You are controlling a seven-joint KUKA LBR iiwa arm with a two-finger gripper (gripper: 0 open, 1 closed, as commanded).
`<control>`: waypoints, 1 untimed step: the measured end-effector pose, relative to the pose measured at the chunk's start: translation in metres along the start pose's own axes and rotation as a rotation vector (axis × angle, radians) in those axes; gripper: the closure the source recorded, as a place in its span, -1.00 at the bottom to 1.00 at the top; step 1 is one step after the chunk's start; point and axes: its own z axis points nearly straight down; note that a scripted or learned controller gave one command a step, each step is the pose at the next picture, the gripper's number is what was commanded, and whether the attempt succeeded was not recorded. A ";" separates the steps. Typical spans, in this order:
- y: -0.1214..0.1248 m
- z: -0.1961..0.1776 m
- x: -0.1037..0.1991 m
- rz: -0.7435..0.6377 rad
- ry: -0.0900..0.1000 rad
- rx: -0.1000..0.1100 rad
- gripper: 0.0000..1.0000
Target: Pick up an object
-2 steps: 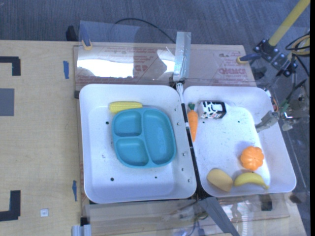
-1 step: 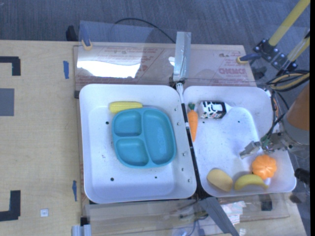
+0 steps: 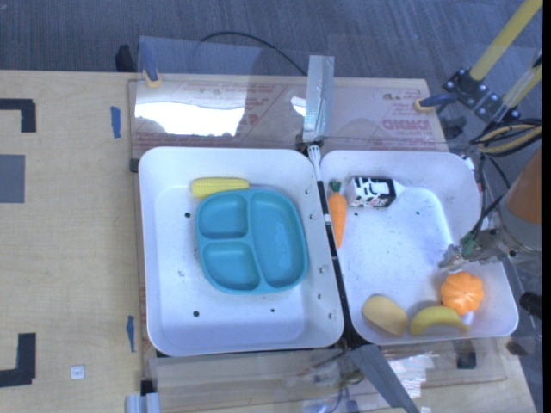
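The camera view looks down on two shallow white bins that stand side by side on a wooden bench. The left bin (image 3: 164,256) occupies the middle of the frame. A blue divided plate (image 3: 251,239) with three compartments lies flat in it. A yellow corn cob (image 3: 220,185) lies just above the plate, near the upper wall of this bin, and seems to touch the plate's rim.

The right bin (image 3: 405,231) is in the right half of the frame. An orange carrot (image 3: 337,217) lies along its left wall, near the divider between the bins. A small black and white object (image 3: 373,191) sits just beside the carrot's upper end, at the upper left of this bin. In the lower right corner of the bin three toy fruits lie close together: a tan, potato-like piece (image 3: 385,314), a yellow banana (image 3: 438,319) touching it on its right, and an orange fruit (image 3: 462,292) just above the banana.

The gripper (image 3: 469,249) is at the right edge of the right bin, directly above the orange fruit in the frame. It is small and partly blurred, so one cannot tell whether it is released or clenched, and nothing is clearly seen held in it. The orange band of the arm (image 3: 527,198) appears at the right edge of the frame.
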 end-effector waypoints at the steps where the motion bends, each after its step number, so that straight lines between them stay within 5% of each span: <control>1: 0.112 -0.063 0.025 -0.239 -0.004 -0.002 1.00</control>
